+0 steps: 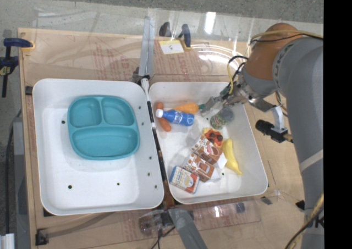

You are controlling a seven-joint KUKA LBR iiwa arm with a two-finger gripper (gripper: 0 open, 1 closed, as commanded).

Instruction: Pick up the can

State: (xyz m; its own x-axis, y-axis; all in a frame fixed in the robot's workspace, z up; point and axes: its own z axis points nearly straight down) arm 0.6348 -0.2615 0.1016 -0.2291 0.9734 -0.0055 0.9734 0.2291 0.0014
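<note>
Jaws (220, 105) hang low over the far side of the right bin (250, 179); whether they stand apart or together I cannot tell. One can (222, 117) sits just beside them, slightly toward the near rim, its end face turned up, so its long axis looks roughly upright. By my judgement a short drop would reach it. Around it: one blue bottle (177, 116), two carrots (187, 108), one banana (231, 156), two cartons (203, 157). One teal plate (103, 127) rests in the left bin (49, 187).

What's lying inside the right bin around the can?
Right bin holds the can beneath the end effector, a blue bottle, banana and snack packets. The can's top is partly covered.
</note>
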